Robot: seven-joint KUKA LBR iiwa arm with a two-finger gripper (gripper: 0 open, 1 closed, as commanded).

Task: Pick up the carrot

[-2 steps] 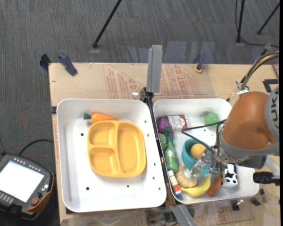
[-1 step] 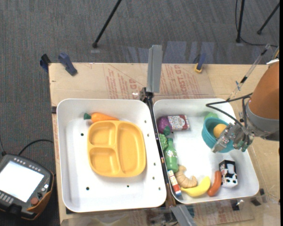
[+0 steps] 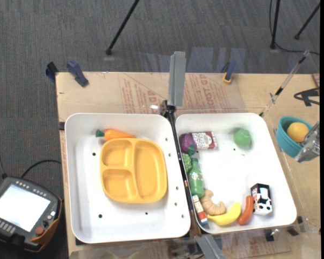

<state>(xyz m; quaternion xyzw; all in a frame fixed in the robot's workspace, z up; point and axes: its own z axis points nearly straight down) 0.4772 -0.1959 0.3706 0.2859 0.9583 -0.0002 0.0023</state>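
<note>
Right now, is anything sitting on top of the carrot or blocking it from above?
Nothing visible covers the carrot. It lies in the left bin near the back wall, right against the yellow divided plate, which crowds its near side.

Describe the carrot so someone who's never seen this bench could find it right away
Look at the left white bin, which holds a yellow divided plate. The carrot lies flat just past the plate's far left corner, near the bin's back wall. It is the only orange, tapered piece with a green top in that bin.
</note>
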